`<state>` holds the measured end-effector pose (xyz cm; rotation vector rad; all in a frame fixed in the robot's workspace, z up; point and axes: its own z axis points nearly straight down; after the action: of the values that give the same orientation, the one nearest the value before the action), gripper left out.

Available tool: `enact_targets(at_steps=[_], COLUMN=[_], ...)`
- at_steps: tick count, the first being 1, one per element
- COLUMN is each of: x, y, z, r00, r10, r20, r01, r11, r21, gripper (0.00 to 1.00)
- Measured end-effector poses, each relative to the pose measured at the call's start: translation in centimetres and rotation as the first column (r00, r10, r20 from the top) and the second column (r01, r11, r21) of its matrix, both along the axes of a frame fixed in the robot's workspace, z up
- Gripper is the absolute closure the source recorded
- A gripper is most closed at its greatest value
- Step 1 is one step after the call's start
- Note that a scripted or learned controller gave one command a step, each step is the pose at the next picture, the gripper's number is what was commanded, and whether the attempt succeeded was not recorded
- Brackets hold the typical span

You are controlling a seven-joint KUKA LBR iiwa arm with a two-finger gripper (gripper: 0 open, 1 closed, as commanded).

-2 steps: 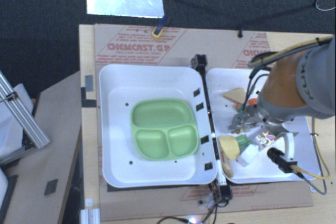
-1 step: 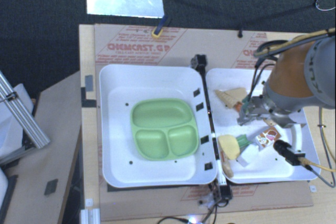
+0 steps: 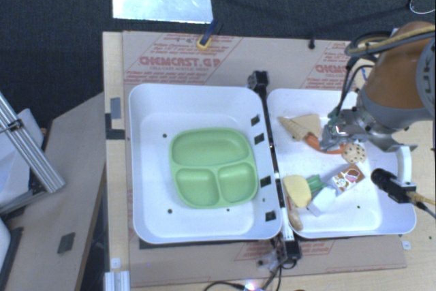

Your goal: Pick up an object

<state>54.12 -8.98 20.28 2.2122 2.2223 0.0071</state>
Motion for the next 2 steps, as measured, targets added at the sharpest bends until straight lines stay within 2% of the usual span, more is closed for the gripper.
enact_targets(at_steps=[1, 2], x=[0.1, -0.6], y=[0.0, 5.7], z=[2.3, 1.3], r00=[1.000, 1.000], r10=[0.000, 0.005], r20=[-0.003, -0.007], r01=[0.000, -0.005], r11=[1.000, 1.000], r21=[0.000, 0.004], gripper=[1.00, 1.00])
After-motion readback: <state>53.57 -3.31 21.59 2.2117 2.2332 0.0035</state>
